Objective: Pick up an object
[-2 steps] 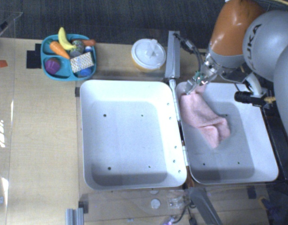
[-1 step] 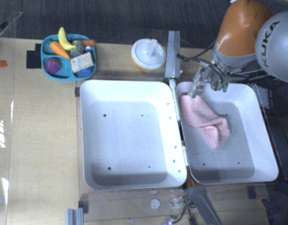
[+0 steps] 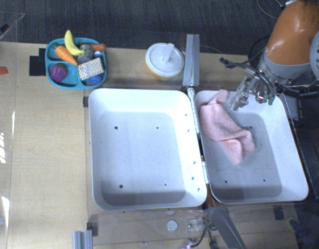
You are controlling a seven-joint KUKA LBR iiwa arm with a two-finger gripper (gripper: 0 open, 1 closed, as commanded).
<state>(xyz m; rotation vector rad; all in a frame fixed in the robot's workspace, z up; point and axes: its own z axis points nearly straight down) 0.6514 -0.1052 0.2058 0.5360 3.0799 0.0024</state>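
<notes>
1. Gripper (image 3: 241,98) is over the upper edge of the right bin, metal fingers (image 3: 236,101) pointing down-left; can't tell if they are spread or closed, too blurred and cluttered.
2. Finger tips are right at the upper right corner of the pink cloth (image 3: 225,128), touching or just above it; no clear cloth between them.
3. Arm (image 3: 291,35) comes in from the right, rounded orange band above the wrist, grey body beyond it, thin dark cables looping around the wrist.
4. Pink cloth is soft, fuzzy and crumpled, like a small towel; it lies in the right bin's upper left part, bunched against the left wall, with a folded flap reaching toward the bin's middle.
5. Right bin (image 3: 283,188) is shallow white plastic with rounded corners and small dark dots on the floor; the cloth is its content.
6. Left bin (image 3: 143,191) has the same shape and material, larger in view, smooth floor with a few dark dots.
7. A grey metal bar (image 3: 191,61) runs between the two bins at the top.
8. Table (image 3: 40,154) is light wood-coloured and flat.
9. A round white lidded container (image 3: 165,60) with a yellowish base sits on the table above the left bin.
10. A blue divided tray (image 3: 55,82) sits upper left, holding toy food: a yellow banana (image 3: 71,43), an orange carrot (image 3: 64,54), a purple item (image 3: 58,72), and a pale speckled block (image 3: 91,68).
</notes>
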